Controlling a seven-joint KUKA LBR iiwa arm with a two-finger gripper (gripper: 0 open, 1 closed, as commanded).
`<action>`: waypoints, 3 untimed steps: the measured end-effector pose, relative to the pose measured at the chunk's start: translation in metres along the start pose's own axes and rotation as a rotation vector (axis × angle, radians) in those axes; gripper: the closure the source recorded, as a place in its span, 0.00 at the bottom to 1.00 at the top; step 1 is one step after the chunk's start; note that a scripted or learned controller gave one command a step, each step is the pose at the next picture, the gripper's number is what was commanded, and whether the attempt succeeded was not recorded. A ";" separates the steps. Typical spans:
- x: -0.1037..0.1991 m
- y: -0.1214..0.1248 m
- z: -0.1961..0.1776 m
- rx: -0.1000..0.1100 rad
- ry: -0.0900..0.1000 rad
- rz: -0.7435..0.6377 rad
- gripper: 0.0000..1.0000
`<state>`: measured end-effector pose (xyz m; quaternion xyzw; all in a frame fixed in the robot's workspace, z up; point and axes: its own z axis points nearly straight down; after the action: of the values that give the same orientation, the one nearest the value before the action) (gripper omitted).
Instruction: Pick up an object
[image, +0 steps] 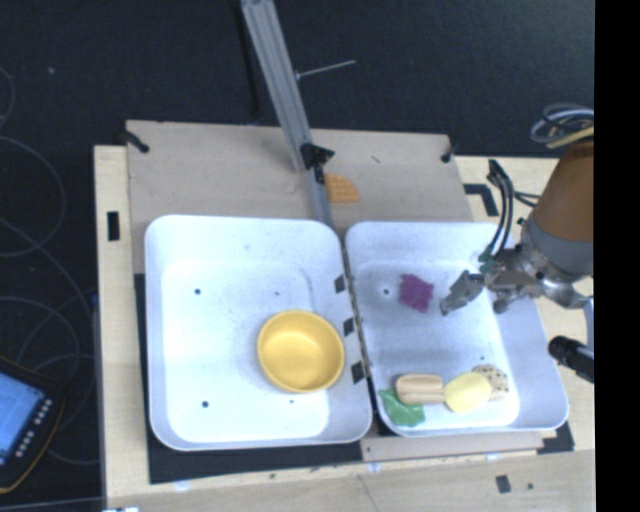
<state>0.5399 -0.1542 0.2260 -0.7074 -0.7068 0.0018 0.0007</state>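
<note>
Far off to the left of my jaws, in the other bin (175, 300), sat the yellow bowl (300, 350), well apart from me and across the divider; I judged it a poor candidate, wide and round and a long reach away.

Just to the left of my gripper (478, 292), on the floor of the right bin (440, 240), lay the purple block (416, 291). It was the nearest thing to me, at about my own level in the view, near but not touching, with bare white floor between us. It looked small and roughly square, tilted a little, with no clear long axis, so I judged that my approach angle mattered less than getting centred over it.

My jaws were spread, with nothing between them, one finger pointing down-left toward the block and the other hanging lower on the right.

Toward the near edge of the bin, well apart from my jaws, a cluster lay in a row: a green scrap (398, 408), a tan block (419, 388) with its long axis running left to right, a yellow lump (466, 393) touching it, and a speckled ball (492, 379) just beside that.

I judged the coming move to turn on a short shift left, then straight down over the purple block.
</note>
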 end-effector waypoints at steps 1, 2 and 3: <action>-0.001 0.001 0.042 -0.001 -0.001 0.001 0.00; -0.002 -0.007 0.103 0.002 0.001 0.000 0.00; -0.003 -0.004 0.089 -0.009 0.001 0.005 1.00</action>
<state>0.5361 -0.1570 0.1375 -0.7093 -0.7049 -0.0018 -0.0018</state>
